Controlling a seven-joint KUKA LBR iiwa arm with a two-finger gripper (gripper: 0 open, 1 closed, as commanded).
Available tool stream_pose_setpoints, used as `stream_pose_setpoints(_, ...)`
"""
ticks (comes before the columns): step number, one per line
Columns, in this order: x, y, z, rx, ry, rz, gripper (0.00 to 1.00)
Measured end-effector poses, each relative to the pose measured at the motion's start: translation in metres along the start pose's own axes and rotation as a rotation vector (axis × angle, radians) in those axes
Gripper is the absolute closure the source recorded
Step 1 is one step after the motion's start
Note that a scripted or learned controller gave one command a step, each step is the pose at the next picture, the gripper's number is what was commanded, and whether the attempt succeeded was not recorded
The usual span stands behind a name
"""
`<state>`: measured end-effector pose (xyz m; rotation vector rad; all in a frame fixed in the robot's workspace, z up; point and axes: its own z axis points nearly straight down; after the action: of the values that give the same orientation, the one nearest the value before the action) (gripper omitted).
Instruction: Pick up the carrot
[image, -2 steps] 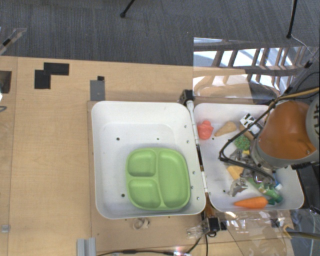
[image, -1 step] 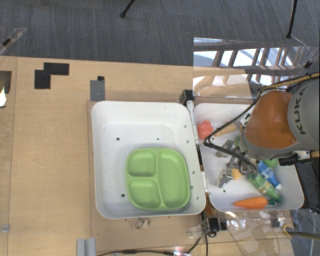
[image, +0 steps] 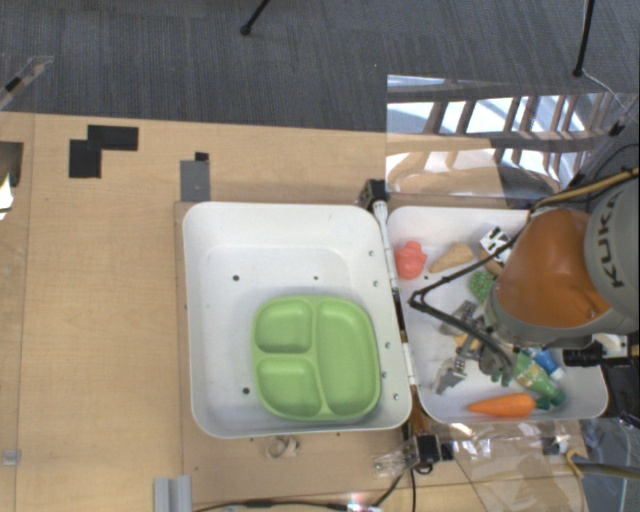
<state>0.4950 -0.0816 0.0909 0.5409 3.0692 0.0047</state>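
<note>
Robotics lab, test cell. Evidence: plywood bench carrying two shallow white bins, left bin and right bin, butted side by side and fixed with brackets. Black marker patches stuck on the bench top at upper left. Industrial arm, grey with orange band, reaching in over the right bin; loose cables run along it. Grey carpet beyond the bench, with thin black stand legs on it. Contents are toy-like props: green divided plate, plastic food pieces. Clear plastic sheet at the bench front.
</note>
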Motion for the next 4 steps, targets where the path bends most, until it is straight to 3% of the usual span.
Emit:
stream_pose_setpoints(1,-0.043,0.003,0.003,0.004,0.011,0.247,0.0)
stream_pose_setpoints(2,-0.047,0.006,-0.011,-0.001,-0.002,0.238,1.0)
stream_pose_setpoints(3,0.008,0.052,-0.098,0.001,0.01,0.284,1.0)
stream_pose_setpoints(4,0.008,0.049,-0.095,0.006,0.014,0.288,0.0)
